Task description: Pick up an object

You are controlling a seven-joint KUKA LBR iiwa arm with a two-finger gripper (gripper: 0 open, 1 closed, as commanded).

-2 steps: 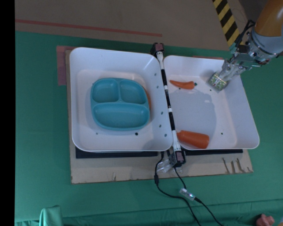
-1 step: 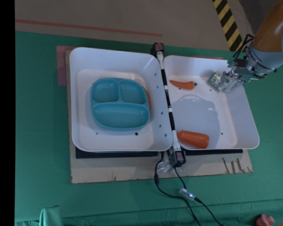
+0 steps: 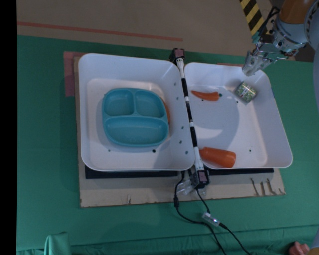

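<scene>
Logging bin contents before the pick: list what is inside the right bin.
The right bin holds a small carrot near the divider, a larger carrot at its near edge, and a small patterned block near the far corner. The gripper hangs over that corner, possibly hiding some of the rim.

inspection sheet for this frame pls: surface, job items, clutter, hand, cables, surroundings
surface: two white bins side by side, left bin and right bin, on a cardboard sheet over green cloth.
job's things: in the right bin, a small orange carrot-like piece, a larger orange piece near the front edge, and a small patterned cube.
clutter: teal divided plate in the left bin.
hand: hand above the right bin's far corner, apart from the cube, holding nothing.
cables: black cable running from the divider's front end toward the bottom edge.
surroundings: black-yellow hazard stripe at top; brown floor beyond the cloth.
</scene>
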